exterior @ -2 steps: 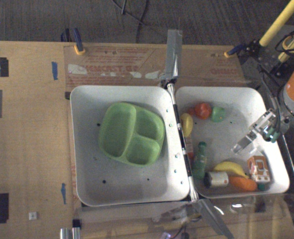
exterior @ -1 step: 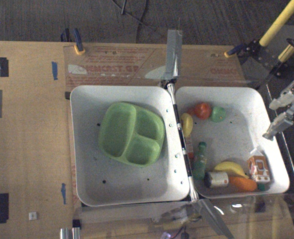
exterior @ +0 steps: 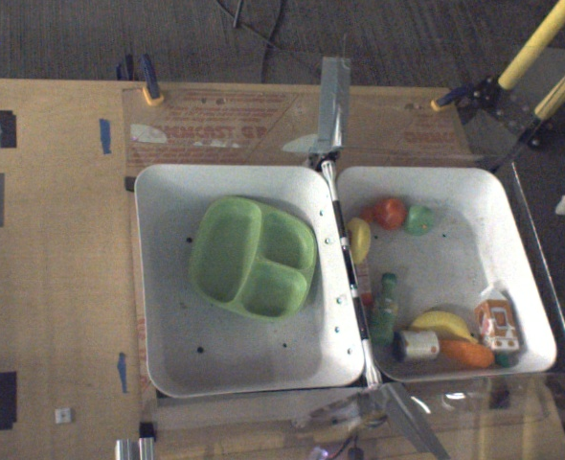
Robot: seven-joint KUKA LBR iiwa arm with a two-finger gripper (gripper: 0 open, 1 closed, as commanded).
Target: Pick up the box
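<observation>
White plastic forms two shallow bins side by side on a wooden bench. The left bin (exterior: 158,353) holds a light green divided plate (exterior: 254,255), set at a tilt near its middle. The right bin (exterior: 474,185) holds the small items. The box (exterior: 498,324), orange and white, sits in that bin's near right corner, just beside the right wall. A yellow banana (exterior: 442,322) lies just to its left, and an orange carrot (exterior: 467,354) lies just in front of both. A silver can (exterior: 417,344) lies on its side beside the carrot, next to a green bottle (exterior: 385,308). At the far end are a red tomato (exterior: 390,213), a green ball (exterior: 418,220) and a yellow fruit (exterior: 359,240). Whether the claw is spread or pressed together cannot be told, and nothing touches the box
</observation>
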